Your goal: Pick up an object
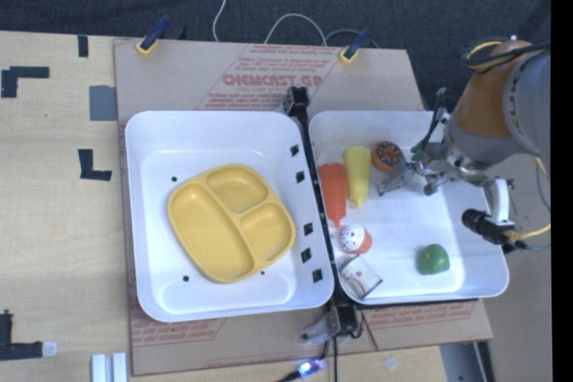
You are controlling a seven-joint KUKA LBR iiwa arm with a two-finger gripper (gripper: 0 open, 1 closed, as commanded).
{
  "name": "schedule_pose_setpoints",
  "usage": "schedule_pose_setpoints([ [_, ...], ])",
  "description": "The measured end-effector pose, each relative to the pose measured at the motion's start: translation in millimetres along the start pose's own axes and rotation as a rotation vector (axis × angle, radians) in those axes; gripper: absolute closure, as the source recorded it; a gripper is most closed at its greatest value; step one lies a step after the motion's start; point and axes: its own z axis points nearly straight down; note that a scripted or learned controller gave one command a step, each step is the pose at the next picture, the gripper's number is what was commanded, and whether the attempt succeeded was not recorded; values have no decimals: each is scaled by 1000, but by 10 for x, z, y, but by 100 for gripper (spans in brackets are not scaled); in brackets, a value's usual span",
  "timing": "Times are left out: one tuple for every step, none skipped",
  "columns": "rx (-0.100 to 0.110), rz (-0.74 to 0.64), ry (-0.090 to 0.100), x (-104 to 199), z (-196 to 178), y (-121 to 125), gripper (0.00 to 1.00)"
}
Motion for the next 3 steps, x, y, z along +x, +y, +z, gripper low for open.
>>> schedule_pose_setpoints([
  [-6, 0, -2, 2, 196, 3, 0],
  [-9, -1, -5, -6, 89, 11, 100],
  [-9, 1, -1, -46, -329, 1, 100],
])
